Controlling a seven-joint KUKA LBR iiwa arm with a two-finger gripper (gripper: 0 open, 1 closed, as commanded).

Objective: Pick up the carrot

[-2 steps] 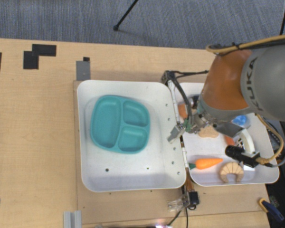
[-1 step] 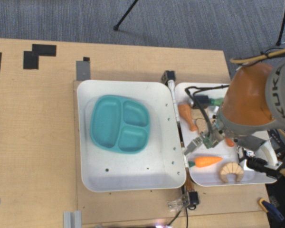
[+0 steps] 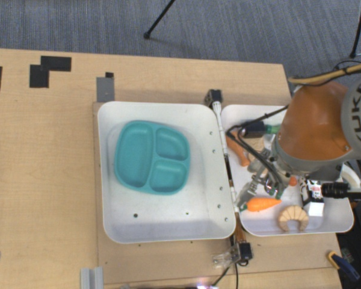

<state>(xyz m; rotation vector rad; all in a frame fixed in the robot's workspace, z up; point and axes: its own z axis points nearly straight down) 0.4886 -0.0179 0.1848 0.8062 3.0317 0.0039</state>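
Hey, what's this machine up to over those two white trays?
A grey and orange robot arm reaches over the right bin, its gripper low inside it, just above an orange carrot near the front edge. A croissant lies right of the carrot. The carrot rests on the bin floor, not yet lifted. The left bin holds a teal divided plate. From this angle I cannot tell how the jaws stand.
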